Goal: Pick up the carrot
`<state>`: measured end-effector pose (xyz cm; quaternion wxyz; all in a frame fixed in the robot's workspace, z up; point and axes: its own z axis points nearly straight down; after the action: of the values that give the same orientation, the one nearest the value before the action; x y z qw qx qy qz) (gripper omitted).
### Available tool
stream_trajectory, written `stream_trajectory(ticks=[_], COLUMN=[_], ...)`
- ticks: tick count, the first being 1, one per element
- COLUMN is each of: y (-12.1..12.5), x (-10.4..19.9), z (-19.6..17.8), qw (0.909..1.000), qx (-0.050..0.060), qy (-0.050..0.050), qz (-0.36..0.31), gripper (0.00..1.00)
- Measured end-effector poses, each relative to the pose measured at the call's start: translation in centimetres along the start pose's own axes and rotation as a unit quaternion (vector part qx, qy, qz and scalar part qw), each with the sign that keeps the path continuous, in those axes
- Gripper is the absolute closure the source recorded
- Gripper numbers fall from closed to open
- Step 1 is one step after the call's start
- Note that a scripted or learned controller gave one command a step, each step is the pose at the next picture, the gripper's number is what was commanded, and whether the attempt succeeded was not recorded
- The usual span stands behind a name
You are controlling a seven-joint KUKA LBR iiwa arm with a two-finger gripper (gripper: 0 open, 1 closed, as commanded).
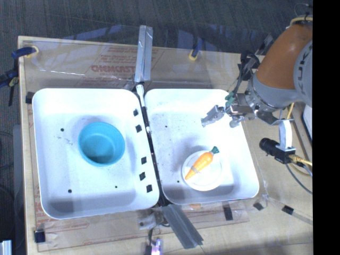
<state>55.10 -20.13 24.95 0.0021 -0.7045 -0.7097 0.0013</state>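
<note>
A: End effector (223,115) sits over the upper part of the right bin (175,102), up and to the right of the carrot (203,162). Two fingers appear splayed, one reaching left, one nearer the wrist; nothing between them.

B: Carrot position?

A: Lying on a small white plate (204,180) in the lower half of the right bin. Long axis runs diagonally: green top toward upper right, orange tip toward lower left.

B: Risks from here?

A: If the fingers close along that diagonal instead of across it, I expect the carrot to slip out. It tapers, so a grip near the tip could squeeze it free. A low descent may catch the plate rim and tip or drag it.

B: Left bin?

A: Blue bowl (102,143) there, well apart from all this.
</note>
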Motion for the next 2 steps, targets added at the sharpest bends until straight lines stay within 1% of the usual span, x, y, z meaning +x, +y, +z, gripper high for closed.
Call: stream_trajectory(ticks=[1, 2], y=[-7.3, -6.9], x=[-0.9, 3.6], z=[11.6, 15.3], qw=[0.9996, 0.9998], qx=[-0.001, -0.008], qy=[-0.001, -0.001], qz=[-0.028, -0.018], gripper=[0.0, 0.0])
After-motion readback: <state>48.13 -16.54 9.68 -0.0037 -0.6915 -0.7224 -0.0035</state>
